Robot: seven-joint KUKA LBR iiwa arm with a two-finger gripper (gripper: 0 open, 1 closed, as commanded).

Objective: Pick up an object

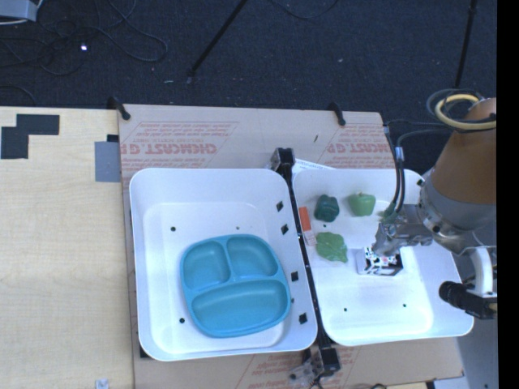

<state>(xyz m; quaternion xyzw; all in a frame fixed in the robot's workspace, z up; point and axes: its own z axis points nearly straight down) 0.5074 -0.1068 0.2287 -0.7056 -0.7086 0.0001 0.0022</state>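
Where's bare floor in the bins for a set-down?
Right bin: near half, below the gripper, is bare. Its far half is crowded: dark green piece, light green pieces. Left bin: bare strip beyond the blue tray.

Bench [57, 258]; cardboard sheet [203, 136]; two white bins [150, 217]

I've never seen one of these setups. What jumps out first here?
The bright blue divided plate lying in the left bin catches the eye first. In the right bin sit three small green objects: a dark one, a lighter one and a leafy one. The gripper reaches down beside them.
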